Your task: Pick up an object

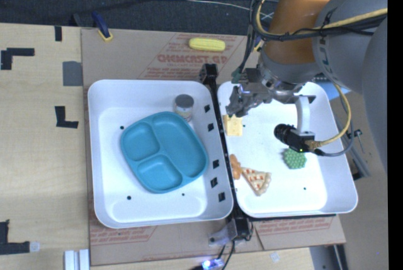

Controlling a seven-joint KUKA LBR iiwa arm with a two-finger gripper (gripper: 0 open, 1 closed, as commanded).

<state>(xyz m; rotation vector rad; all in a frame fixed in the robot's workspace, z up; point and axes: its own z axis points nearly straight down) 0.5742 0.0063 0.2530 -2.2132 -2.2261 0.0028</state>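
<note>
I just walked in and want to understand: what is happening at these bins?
The robot arm reaches into the right bin, its gripper close beside a small yellow block near the bin's left wall. Whether it grips the block, I cannot tell. An orange piece, a waffle-like slice and a green lump lie nearby. The left bin holds a blue plate and a can.

Arm (352,23) cut off rt edge, rt bin (302,209) back rim behind it, gripper (237,109) indistinct

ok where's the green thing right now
In the camera view the green thing lies in the right bin, near its middle, up and right of the waffle wedge.
</note>
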